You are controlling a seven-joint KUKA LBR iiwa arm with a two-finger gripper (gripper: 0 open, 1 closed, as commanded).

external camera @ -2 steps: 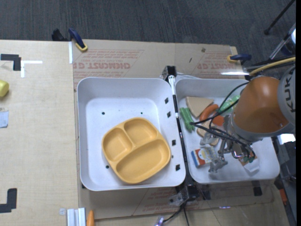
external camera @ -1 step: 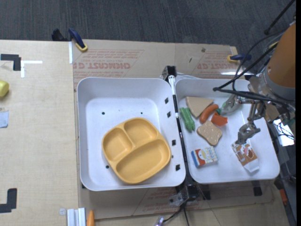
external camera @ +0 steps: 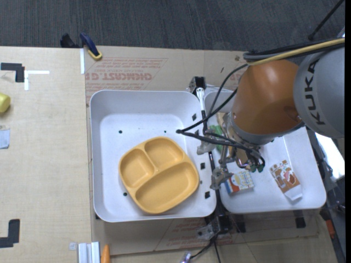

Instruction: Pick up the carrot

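My gripper (external camera: 222,175) hangs low over the left side of the right bin (external camera: 307,199), close to the wall between the two bins. The orange wrist band (external camera: 267,100) and cables cover most of it. A small orange-brown patch (external camera: 242,159) peeks out under the wrist; I cannot tell whether it is the carrot. A red, white and blue carton (external camera: 240,182) lies just right of the gripper.
A yellow divided plate (external camera: 159,174) lies in the left bin (external camera: 104,147). A white packet with brown print (external camera: 286,178) rests at the right bin's right side. Something green (external camera: 216,130) lies under the cables. A yellow object (external camera: 3,103) sits at the bench's far left.
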